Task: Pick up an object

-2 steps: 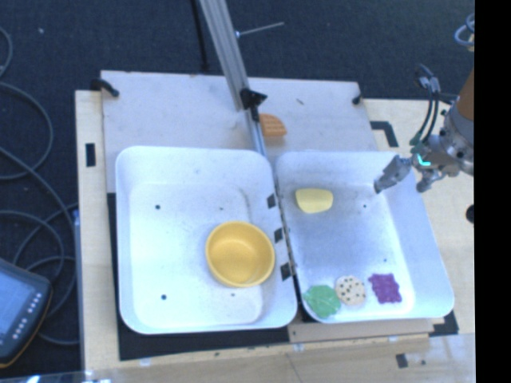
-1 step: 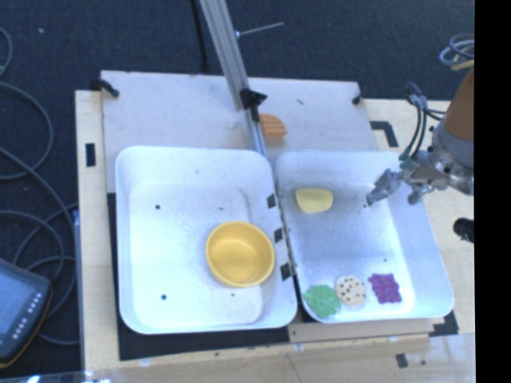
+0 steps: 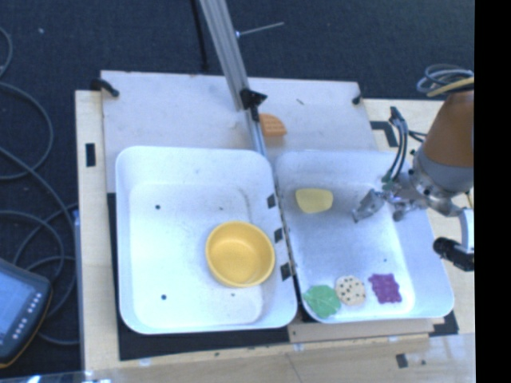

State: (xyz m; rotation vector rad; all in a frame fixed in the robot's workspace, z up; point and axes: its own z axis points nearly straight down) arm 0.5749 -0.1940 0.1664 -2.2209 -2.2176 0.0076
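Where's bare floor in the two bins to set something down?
Left bin: bare left of the yellow bowl. Right bin: bare middle patch between the yellow piece, the hand and the front row. Crowded at the front: green piece, cookie, purple piece.

No legible text, labels, brands, numbers or signs anywhere. Checked the screen device (image 3: 17,309) at lower left: display glows pale blue-grey, contents too blurred to read. Checked the cookie-like piece (image 3: 350,290) in the right bin: dark dots only, no characters.
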